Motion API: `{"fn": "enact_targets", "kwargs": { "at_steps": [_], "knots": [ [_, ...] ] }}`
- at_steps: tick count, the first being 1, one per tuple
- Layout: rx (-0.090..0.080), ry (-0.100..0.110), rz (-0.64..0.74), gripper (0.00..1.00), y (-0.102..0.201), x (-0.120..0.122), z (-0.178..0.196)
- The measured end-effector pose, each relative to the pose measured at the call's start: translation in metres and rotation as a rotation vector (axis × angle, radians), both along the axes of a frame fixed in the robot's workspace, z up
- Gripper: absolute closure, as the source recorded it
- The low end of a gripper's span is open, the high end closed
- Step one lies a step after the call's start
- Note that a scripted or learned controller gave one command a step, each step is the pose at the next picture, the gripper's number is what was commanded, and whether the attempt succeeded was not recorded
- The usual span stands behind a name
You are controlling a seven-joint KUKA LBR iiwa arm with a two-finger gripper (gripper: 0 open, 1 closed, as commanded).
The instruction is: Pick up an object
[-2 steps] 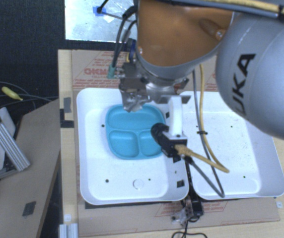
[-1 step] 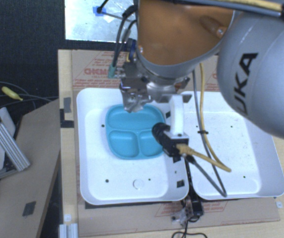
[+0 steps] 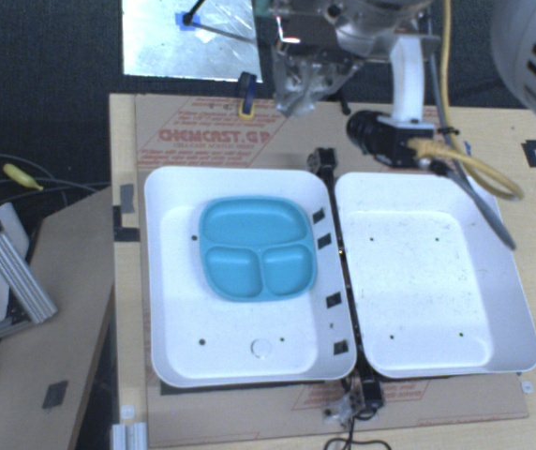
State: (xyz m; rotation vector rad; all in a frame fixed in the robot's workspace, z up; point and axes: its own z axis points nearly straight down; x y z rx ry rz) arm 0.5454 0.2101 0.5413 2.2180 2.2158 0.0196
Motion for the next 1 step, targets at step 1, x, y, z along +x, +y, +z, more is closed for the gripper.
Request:
{"fn": "enact_targets", "kwargs": {
  "at_steps": [1],
  "knots": [
    [-0.003, 0.014, 0.005, 1.0, 0.0245, -0.0434, -0.0067]
  ]
}}
